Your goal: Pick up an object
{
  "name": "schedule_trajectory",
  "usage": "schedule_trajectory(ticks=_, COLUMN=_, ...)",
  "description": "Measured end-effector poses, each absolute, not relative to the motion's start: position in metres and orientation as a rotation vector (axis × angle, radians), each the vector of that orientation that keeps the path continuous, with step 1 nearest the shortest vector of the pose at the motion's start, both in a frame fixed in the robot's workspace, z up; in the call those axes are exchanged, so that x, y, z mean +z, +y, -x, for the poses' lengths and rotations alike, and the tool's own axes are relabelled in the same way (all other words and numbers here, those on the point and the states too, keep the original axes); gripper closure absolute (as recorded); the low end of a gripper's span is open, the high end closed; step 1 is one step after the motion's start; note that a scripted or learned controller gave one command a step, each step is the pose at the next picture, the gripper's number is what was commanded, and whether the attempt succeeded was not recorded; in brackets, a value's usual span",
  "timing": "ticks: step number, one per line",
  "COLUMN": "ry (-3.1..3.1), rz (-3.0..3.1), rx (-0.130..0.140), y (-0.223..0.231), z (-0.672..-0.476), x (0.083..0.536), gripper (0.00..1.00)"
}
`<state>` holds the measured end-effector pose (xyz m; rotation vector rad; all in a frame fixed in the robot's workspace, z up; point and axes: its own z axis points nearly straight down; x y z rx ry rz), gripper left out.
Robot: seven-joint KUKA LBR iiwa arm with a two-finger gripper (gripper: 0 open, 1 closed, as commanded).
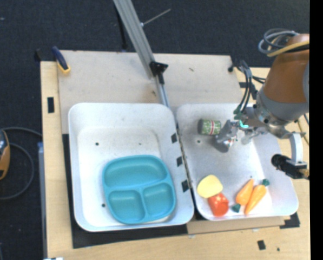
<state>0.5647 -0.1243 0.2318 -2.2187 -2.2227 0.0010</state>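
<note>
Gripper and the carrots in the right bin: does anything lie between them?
No. In the camera view, bare white bin floor separates the gripper from the carrots.

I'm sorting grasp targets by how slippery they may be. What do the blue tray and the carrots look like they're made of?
Blue tray: probably moulded plastic, smooth with a dull sheen, uniform colour and rounded compartment walls. Carrots: likely plastic toy food, with flat saturated orange and green tops; softer rubber can't be ruled out.
</note>
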Motion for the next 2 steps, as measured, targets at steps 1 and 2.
schedule_trajectory(ticks=1, ry=-2.224, rz=2.219, rx=-0.001, y=-0.124, z=-0.565, x=0.233, gripper=0.00)
schedule_trajectory(ticks=2, ry=-2.218, rz=2.221, rx=0.006, y=-0.128, z=-0.556, x=0.176, gripper=0.00)
